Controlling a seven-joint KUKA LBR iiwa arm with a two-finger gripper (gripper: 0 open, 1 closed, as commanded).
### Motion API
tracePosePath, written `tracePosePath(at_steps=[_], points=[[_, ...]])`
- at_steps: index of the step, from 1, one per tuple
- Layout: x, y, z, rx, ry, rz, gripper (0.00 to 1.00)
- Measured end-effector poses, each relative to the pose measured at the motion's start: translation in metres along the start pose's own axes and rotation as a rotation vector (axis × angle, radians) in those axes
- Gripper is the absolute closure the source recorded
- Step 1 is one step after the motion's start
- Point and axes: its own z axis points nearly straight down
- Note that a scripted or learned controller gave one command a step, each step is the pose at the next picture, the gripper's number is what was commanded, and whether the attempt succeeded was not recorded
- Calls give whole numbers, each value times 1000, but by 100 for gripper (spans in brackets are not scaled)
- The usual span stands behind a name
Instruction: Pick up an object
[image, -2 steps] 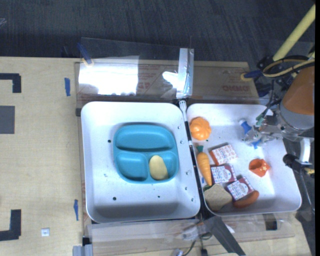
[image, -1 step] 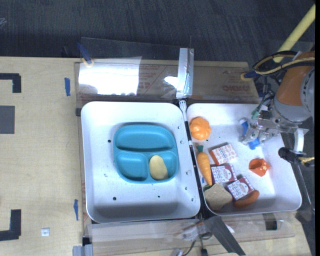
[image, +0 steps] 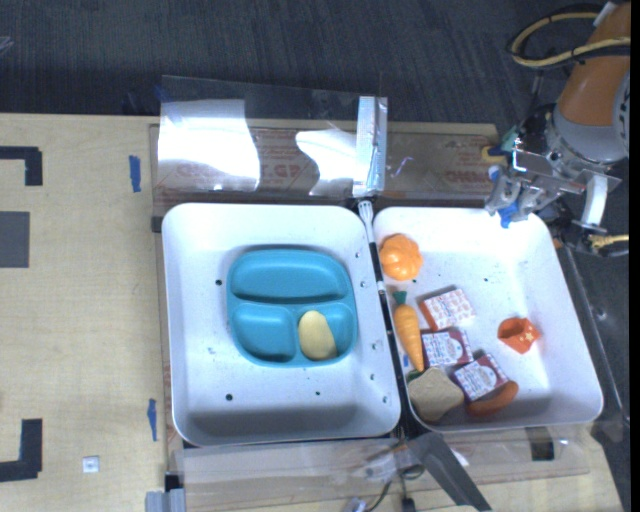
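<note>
- 2 shallow white bins sit side by side on a pale wood bench; left bin (image: 190, 330), right bin (image: 560, 300), their inner rims touching along a centre seam.
- Left bin: a blue divided tray (image: 270, 290) in the middle, w/ a yellow egg-shaped item (image: 317, 335) in its lower right compartment. Bare white floor runs all round the tray, widest along the near edge.
- Right bin: things crowd the left and near side. An orange round fruit (image: 400, 257) is just beside the seam near the top. Below it an orange carrot (image: 407, 335) lies along the seam.
- 3 small red and white packets (image: 447, 308) sit in a diagonal run next to the carrot, touching or overlapping each other.
- A tan lumpy item (image: 433, 393) rests at the near left corner, touching the lowest packet; a red item (image: 492, 398) pokes out from under that packet.
- A small red-orange piece (image: 518, 334) sits apart, toward the right wall.
- Open floor in the right bin: the top right part and the strip along the far rim.
- The gripper (image: 515, 195) is above the far rim of the right bin, near its top right corner, well apart from every item. Can't tell how wide its pincer is; nothing is seen in it.
- A clear plastic sheet (image: 260, 140) stands behind the left bin's far edge.
</note>
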Motion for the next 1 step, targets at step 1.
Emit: tracePosePath(at_steps=[1], points=[[48,-39,-5,11,-1,-47,100]])
